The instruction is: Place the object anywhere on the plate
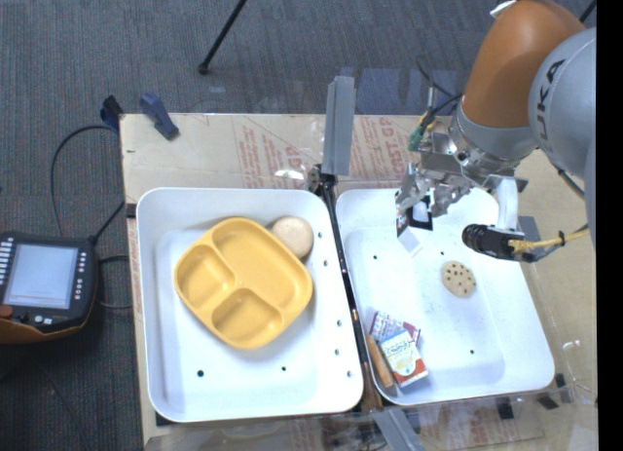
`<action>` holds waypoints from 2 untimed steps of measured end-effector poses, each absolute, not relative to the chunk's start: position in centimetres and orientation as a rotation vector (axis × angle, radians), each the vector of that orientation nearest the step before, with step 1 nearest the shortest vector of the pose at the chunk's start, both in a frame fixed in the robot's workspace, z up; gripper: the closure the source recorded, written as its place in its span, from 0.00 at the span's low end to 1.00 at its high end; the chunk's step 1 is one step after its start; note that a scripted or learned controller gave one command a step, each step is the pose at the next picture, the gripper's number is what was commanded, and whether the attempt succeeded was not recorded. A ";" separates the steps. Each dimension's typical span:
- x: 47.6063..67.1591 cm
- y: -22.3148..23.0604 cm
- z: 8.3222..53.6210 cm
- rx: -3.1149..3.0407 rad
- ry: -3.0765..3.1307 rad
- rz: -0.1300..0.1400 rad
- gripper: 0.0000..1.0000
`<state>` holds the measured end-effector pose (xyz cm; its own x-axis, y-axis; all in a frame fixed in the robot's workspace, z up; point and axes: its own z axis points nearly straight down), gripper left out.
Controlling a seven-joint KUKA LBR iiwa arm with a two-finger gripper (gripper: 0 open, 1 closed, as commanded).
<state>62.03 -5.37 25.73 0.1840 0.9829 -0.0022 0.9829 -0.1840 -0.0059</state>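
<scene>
Grey carpet surrounds the bench (224,152); teach pendant (44,283) on the floor at far left. Left bin (161,381): yellow three-compartment plate (243,283), with a pale round object (293,236) touching its far right rim. Right bin (516,361): small carton (404,357) near left corner, cookie (458,279) mid-bin. End effector (421,207) over the far left part, finger state cannot be told.

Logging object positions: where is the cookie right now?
The cookie lies in the right bin, right of centre, below the gripper and above the small carton.
</scene>
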 end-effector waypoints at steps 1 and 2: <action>62.1 1.2 19.9 -2.496 -1.897 0.013 1.00; 59.5 12.1 18.8 -2.474 -1.926 0.011 1.00</action>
